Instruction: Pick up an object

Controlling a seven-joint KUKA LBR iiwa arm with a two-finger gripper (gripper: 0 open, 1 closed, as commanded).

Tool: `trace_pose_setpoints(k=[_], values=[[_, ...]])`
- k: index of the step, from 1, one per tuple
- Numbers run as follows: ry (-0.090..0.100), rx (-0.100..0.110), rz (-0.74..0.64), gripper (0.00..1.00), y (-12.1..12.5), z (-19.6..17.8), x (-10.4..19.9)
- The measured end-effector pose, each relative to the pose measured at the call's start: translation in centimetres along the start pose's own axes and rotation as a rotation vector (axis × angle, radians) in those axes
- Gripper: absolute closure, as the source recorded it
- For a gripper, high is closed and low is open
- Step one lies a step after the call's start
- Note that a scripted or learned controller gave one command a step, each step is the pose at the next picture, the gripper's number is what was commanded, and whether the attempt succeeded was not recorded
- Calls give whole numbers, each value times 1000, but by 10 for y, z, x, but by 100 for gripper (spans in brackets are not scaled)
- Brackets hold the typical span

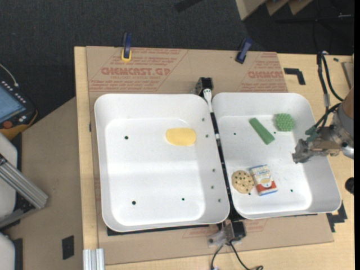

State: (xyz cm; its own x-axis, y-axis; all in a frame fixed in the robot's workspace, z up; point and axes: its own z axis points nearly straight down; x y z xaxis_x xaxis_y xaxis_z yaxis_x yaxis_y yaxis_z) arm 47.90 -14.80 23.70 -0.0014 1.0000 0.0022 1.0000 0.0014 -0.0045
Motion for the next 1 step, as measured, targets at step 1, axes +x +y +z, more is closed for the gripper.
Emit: trace_pose_setpoints(k=[1], values=[[-5,-5,7,100,-1,20,-80]])
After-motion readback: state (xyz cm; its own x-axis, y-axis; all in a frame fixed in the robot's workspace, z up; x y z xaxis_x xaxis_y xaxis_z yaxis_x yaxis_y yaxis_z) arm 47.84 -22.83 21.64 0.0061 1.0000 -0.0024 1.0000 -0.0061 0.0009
